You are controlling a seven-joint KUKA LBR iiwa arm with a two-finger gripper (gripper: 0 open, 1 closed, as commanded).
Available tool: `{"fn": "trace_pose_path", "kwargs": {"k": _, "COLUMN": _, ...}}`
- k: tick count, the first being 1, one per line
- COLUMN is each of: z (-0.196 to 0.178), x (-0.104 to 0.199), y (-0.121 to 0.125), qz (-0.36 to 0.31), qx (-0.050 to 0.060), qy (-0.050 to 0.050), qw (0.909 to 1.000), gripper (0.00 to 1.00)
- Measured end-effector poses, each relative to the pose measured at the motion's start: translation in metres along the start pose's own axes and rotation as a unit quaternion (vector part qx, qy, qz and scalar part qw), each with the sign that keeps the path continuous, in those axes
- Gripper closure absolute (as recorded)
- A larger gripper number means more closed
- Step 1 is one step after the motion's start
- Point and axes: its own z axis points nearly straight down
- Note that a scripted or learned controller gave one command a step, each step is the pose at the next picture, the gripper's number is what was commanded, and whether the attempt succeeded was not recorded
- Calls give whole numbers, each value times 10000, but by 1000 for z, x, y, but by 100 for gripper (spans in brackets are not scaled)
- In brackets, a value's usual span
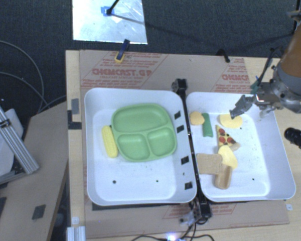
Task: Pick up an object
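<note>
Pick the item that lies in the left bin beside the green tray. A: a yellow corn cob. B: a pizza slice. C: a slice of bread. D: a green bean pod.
A: the yellow corn cob lies in the left bin against the left edge of the green tray, while the other food pieces lie in the right bin.

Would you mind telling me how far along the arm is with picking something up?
Nothing looks picked yet: the toy foods lie in the right bin, the corn cob and green tray in the left. In hand: the gripper hangs at the yellow slice, with nothing visibly between its jaws. Gripping and lifting remain.
</note>
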Motion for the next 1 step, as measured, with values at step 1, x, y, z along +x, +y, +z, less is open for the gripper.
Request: {"fn": "trace_pose_path", "kwargs": {"k": 1, "z": 168, "x": 4, "y": -43, "qz": 17, "qx": 78, "qy": 17, "qw": 10000, "gripper": 0}}
